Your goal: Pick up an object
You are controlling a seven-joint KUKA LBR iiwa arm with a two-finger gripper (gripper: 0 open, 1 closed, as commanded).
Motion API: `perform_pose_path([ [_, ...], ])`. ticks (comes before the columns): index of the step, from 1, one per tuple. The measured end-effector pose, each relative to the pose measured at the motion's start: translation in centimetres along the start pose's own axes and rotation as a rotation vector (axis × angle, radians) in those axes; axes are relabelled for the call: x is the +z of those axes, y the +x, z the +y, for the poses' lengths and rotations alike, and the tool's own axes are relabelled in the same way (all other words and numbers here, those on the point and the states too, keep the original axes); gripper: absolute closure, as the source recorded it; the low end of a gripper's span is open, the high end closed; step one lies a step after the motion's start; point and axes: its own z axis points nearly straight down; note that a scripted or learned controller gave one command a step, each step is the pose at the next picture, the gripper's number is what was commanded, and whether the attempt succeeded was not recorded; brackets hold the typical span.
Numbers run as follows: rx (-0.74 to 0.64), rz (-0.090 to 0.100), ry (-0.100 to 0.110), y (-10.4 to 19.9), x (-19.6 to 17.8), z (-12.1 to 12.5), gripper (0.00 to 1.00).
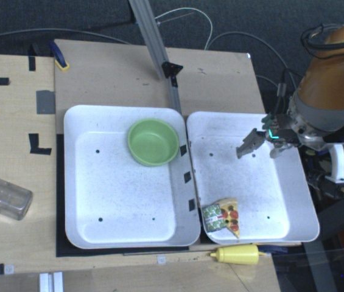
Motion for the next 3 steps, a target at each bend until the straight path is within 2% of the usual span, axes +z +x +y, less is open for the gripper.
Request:
perform_pose_path([
  [1,0.002,0.0,0.004,0.2,4.6,-0.4,0.0],
  [3,0.002,0.001,0.007,0.8,15.3,1.1,0.0],
])
